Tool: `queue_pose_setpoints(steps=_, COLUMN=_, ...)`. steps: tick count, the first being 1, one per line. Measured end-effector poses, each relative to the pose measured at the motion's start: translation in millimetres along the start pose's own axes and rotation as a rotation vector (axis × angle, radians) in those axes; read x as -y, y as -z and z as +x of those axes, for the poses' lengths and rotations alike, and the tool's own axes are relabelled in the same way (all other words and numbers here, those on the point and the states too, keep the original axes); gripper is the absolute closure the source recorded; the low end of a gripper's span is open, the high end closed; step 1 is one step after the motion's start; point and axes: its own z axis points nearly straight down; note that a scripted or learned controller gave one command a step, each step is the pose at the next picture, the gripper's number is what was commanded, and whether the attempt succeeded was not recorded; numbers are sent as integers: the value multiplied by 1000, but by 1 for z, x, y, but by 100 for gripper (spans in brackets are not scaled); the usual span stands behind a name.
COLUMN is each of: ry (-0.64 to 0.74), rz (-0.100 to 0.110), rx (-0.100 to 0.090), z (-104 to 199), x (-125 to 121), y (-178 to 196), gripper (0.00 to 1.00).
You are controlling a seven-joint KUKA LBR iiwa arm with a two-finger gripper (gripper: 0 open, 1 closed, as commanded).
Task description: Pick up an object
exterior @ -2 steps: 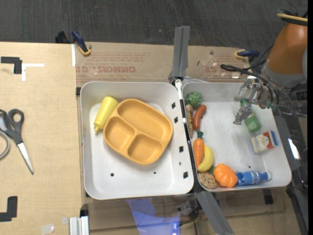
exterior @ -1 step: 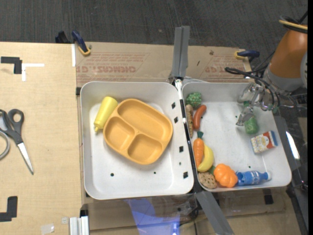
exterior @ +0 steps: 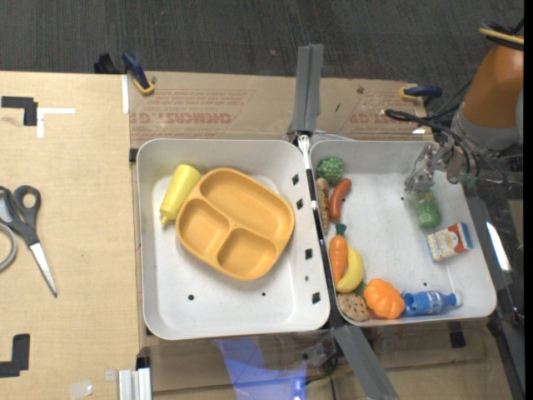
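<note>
My gripper [exterior: 423, 176] hangs over the upper right part of the right bin [exterior: 383, 223], below the arm's orange band [exterior: 493, 86]. A small green object [exterior: 427, 213] lies directly under it, touching or nearly touching its tip. Also in this bin are a red and white carton [exterior: 450, 242], a blue bottle [exterior: 429, 302], an orange fruit [exterior: 382, 297], a cookie [exterior: 355, 307], a banana [exterior: 356, 270], a carrot [exterior: 337, 255], a red sausage [exterior: 338, 198] and a green broccoli [exterior: 331, 168].
The left bin [exterior: 166, 298] holds an orange divided plate [exterior: 233, 222] and a yellow bottle [exterior: 177, 192]. Scissors [exterior: 25, 232] lie on the wooden bench at the far left. Blue clamps [exterior: 137, 73] sit on the cardboard behind the bins.
</note>
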Motion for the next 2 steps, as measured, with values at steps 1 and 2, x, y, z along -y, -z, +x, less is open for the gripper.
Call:
queue_pose_setpoints(steps=1, ry=0, rz=0, rx=0, z=0, x=0, y=0, gripper=0)
queue_pose_setpoints(steps=2, ry=2, rz=1, rx=8, z=-2, x=-1, y=12, gripper=100)
